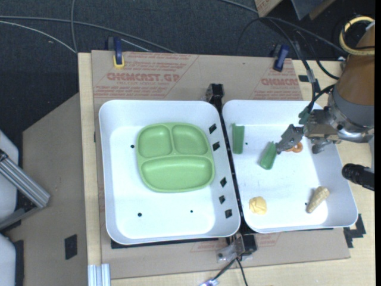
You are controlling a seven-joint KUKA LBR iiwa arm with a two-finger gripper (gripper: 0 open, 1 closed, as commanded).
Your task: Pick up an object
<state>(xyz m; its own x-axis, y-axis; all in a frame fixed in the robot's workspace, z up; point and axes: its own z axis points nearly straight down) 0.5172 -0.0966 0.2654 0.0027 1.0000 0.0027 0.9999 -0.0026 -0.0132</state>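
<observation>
Pincer (pixel 290 139) is seen low in right bin (pixel 333 177), w/ fingers spread beside green cylinder (pixel 268 156), prob. lined up for grasp; nothing is held yet.

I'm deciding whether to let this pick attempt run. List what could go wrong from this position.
1. The gripper sits right beside the tilted green cylinder, so closing could nudge it away instead of catching it.
2. A small orange object lies close under the gripper, so the fingers may catch that instead, or both.
3. The wrist works near the right bin's far wall, so a sideways correction could bump it.
</observation>
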